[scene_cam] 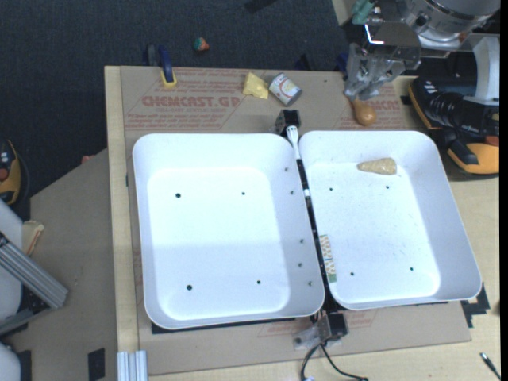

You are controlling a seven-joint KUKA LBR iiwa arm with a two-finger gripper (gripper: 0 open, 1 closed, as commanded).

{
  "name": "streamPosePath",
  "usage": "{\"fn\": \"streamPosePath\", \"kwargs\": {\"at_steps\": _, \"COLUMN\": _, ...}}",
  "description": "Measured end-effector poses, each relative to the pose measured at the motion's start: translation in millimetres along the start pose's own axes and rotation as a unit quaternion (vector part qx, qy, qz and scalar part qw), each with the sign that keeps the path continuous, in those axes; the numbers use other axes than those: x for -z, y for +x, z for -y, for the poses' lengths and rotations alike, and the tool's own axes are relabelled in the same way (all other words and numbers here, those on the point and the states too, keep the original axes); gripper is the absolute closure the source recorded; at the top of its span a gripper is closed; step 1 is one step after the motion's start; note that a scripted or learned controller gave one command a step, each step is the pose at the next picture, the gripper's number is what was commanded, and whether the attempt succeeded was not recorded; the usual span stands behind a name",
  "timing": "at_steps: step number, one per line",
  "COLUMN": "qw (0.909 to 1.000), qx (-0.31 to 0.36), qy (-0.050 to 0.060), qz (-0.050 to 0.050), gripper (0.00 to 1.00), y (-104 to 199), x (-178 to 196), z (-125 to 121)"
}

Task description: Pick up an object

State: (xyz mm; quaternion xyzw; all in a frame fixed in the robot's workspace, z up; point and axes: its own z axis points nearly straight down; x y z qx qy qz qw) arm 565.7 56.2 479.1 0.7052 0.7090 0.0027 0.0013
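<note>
The gripper is seen above the board behind the right bin, just over a brown object; its finger state cannot be told. A tan object lies in that bin's far part, beside the left bin.

Two bins sit side by side on a board that covers the desk. The left bin touches the right bin along their inner edges. In the right bin, near its back wall, lies a lump. Behind the bins, on the board, a wedge lies just left of a small box. Further right on the board, behind the right bin, lies a rounded piece. The gripper hangs just above that piece, with the arm behind and to its right.
</note>
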Motion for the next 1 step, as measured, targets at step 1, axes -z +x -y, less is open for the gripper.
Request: {"fn": "streamPosePath", "kwargs": {"at_steps": 1, "qw": 0.9999, "qx": 0.002, "qy": 0.012, "qz": 0.001, "gripper": 1.00, "y": 79.2, "x": -149.7, "z": 18.7}}
